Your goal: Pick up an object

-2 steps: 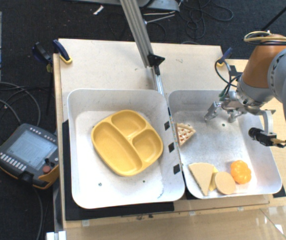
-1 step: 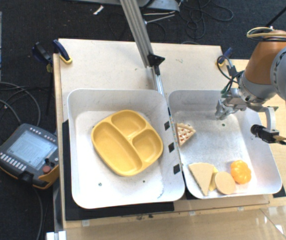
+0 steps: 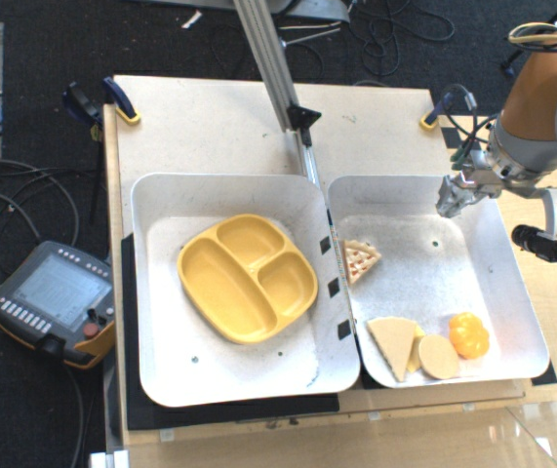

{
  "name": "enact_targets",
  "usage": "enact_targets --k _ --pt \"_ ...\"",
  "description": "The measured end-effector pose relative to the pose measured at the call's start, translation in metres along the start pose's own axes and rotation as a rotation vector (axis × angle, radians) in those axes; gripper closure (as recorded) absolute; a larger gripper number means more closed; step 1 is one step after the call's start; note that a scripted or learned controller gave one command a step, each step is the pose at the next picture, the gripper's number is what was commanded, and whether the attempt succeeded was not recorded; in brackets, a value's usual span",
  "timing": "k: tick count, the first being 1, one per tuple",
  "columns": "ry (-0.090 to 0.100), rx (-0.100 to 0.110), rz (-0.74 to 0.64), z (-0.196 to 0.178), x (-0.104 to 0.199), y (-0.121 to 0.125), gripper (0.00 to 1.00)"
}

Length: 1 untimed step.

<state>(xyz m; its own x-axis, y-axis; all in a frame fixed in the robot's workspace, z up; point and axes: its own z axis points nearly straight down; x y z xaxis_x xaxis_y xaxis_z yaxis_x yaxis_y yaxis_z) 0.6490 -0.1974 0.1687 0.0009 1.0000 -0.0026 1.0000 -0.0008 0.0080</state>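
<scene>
While poised over the right bin (image 3: 512,261), pincer (image 3: 451,201) touching nothing, objects well apart.

Right bin (image 3: 512,291): the middle and far floor lies open and a gripper could descend there unobstructed. A waffle piece (image 3: 360,258) sits against the left wall. The near end is crowded: a cheese wedge (image 3: 392,344), a pale round slice (image 3: 440,357) and an orange lump (image 3: 469,335) lie touching or just beside one another.

Left bin (image 3: 151,261): a yellow divided plate (image 3: 248,276) fills the centre; only margins along the walls remain free.

A slanted metal rail (image 3: 270,52) crosses above the far bench (image 3: 210,130) towards the bins' shared wall.
</scene>
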Motion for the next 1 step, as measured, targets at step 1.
enact_targets --k 1 --pt "0.0 0.0 -0.004 -0.0486 0.0042 0.0099 1.0"
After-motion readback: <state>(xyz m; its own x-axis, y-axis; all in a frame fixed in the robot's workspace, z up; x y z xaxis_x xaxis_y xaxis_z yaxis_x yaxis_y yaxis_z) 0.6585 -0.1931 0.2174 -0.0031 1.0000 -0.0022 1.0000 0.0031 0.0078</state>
